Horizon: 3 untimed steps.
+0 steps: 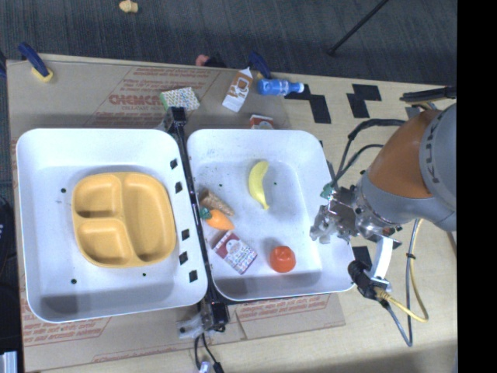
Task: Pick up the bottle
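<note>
Oddly, the bottle (276, 88) lies outside, beyond the right bin's (311, 142) far rim; the gripper (326, 228), perhaps waiting, hovers at its right wall.

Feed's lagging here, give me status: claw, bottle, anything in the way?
Claw at right bin's right rim, holding nothing. Bottle lying on the bench beyond the bins, untouched. Carton just left of it; otherwise clear approach.
</note>
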{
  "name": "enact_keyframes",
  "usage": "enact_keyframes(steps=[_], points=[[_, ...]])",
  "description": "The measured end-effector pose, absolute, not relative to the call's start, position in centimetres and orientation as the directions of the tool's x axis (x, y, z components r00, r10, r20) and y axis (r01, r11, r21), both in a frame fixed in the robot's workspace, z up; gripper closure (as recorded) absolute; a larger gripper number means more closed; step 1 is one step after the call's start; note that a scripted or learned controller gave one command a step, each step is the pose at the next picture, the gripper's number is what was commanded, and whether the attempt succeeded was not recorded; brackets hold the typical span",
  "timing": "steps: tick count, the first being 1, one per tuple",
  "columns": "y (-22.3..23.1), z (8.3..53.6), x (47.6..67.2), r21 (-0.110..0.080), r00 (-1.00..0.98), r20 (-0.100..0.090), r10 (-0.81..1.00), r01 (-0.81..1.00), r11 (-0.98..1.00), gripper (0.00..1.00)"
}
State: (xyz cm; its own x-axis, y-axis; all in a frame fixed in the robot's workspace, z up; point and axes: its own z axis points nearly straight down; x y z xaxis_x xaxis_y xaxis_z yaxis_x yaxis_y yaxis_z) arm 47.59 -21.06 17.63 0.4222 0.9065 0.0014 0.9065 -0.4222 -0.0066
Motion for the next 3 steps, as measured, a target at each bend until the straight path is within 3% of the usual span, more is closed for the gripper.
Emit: enact_keyframes(steps=[1, 2, 3], points=[[-19.8, 16.5, 47.7, -0.005, 0.212, 0.003, 0.977, 0.977, -0.212, 1.00], [-20.2, 22.9, 47.6, -0.003, 0.392, 0.000, 0.920, 0.920, -0.392, 1.00], [-18.7, 20.7, 47.6, -0.006, 0.657, 0.000, 0.753, 0.753, -0.657, 1.00]])
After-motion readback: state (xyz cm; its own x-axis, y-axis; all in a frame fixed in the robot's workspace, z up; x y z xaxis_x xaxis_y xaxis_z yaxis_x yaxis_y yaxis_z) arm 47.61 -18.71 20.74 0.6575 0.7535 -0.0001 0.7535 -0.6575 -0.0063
